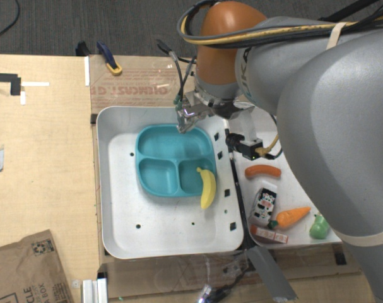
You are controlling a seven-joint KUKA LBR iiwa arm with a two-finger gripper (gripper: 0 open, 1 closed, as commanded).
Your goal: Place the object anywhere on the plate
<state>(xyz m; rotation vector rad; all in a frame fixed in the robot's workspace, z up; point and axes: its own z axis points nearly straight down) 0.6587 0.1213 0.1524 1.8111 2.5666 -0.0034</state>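
- A piece of brown cardboard with black print lies at the near left corner of the light wooden bench.
- The left shallow white plastic bin sits in the middle of the view. Its near floor is bare white with a few small dark dots.
- In the right shallow white plastic bin, closest to the camera, are a small flat packet with a red edge, a green toy pear, an orange toy carrot and a little white carton with black cow spots. The carrot's tip touches the carton.
- A bit farther back in that same bin lies a red-orange toy sausage.
- A yellow toy banana lies in the left bin. It rests over the right edge of the teal plastic plate with three sections, partly in the plate's near right section and partly hanging over the rim.
- The plate sits in the far half of the left bin.
- The small metal two-finger gripper is at the far edge of the plate, over its big back section. Its tips look pressed close together, and nothing is between them.
- Above the gripper is the arm's orange band. The big grey arm covers the right side of the view.
- Behind the bins lies a flat brown cardboard sheet with red letters.
- A blue and yellow clamp sits at the far edge of the bench.
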